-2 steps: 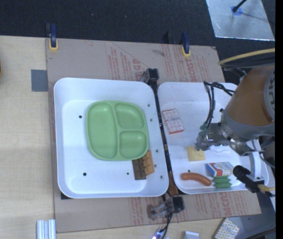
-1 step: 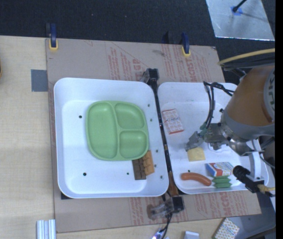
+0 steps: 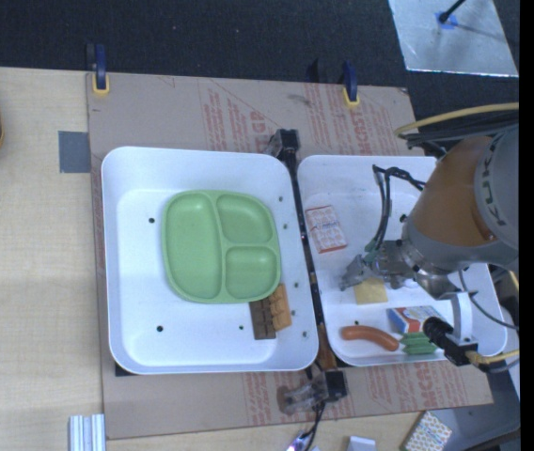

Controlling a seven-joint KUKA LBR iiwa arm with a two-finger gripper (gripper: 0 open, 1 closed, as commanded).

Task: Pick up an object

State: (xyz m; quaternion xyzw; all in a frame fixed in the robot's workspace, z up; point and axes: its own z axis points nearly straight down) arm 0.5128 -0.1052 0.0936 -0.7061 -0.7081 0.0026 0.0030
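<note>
Two shallow white bins are seen side by side on a cardboard sheet (image 3: 201, 111) clamped to the tabletop (image 3: 23, 280). The left bin (image 3: 121, 252) holds a green divided plate (image 3: 220, 245) near its centre and a small brown block (image 3: 270, 313) at about five o'clock from the plate, just beside it. The right bin (image 3: 342, 172) holds a white card with red print (image 3: 325, 228) towards its ten o'clock corner, a pale yellow block (image 3: 371, 293) near the middle, an orange sausage-shaped toy (image 3: 370, 336) at about six o'clock, and a blue and white item (image 3: 408, 319) with a green piece (image 3: 419, 347) at about five o'clock. The arm (image 3: 464, 205) is reached in from three o'clock across the right bin, its orange band and grey wrist bent downward. The gripper (image 3: 370, 269) is lowered just above or against the yellow block's upper edge. Whether it is apart or together cannot be told from this angle, and nothing is visibly held in it. The step in hand is judged to be the descent onto a chosen object, most likely the yellow block, with no lift yet made. The next move is judged to call for the gripper to be centred squarely over the block, closed on opposite faces, and raised straight up. A glancing contact could push the block aside, towards the sausage-shaped toy.
</note>
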